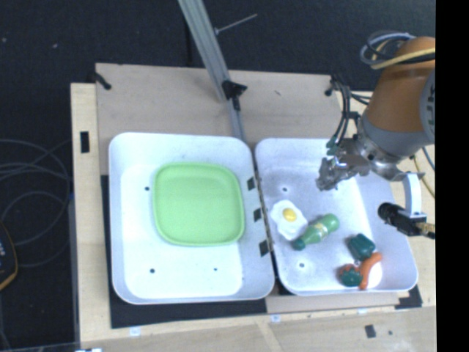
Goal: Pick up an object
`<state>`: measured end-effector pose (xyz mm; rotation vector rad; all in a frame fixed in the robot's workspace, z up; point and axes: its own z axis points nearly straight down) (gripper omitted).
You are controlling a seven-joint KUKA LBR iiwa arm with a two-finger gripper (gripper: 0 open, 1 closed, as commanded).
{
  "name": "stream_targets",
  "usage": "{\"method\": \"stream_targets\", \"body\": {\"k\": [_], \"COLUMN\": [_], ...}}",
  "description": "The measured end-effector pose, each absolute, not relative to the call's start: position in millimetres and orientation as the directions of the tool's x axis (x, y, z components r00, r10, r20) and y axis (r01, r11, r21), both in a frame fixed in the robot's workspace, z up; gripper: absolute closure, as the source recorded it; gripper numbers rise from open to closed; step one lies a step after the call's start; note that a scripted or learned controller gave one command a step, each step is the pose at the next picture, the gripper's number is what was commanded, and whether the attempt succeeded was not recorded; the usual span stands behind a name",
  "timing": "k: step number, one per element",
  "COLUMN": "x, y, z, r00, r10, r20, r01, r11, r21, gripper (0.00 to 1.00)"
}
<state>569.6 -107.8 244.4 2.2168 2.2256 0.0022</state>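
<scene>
Nearest the camera, bottom R corner of the right bin (308,284): an orange-and-white piece (372,268) touching a small red-orange piece w/ a green bit (349,275), and just above them a dark teal block (360,245). Nearer the bin's middle, a green bottle (316,231) lies tilted, darker cap end pointing down-L, its side touching a fried egg (286,217), white w/ yellow yolk, which sits close to the divider between the bins. Nothing here is lifted; all items rest on the bin floor. Left bin (132,218) holds a light green square plate (198,203), flat, roughly centred, well apart from the other things. Further back, the tool (333,173) hangs over the upper part of the right bin, above and R of the egg, apart from every item; can't tell from this angle whether it's spread or closed, nothing seen in it. Behind it the grey arm w/ orange band (399,94) comes in from the R. At the far side, a grey pole (209,46) slants up from the worktop (161,101) behind the bins.
</scene>
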Motion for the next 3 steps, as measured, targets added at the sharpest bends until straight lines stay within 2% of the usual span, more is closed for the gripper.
{"method": "stream_targets", "body": {"k": [1, 3], "x": [563.9, 532.0], "y": [-56, 52], "z": [236, 253], "r00": [-0.003, -0.005], "r10": [1.0, 1.0], "r20": [0.001, 0.001], "r01": [1.0, 1.0], "r11": [0.003, 0.005], "r21": [0.001, 0.001], "gripper": [1.0, 1.0]}}
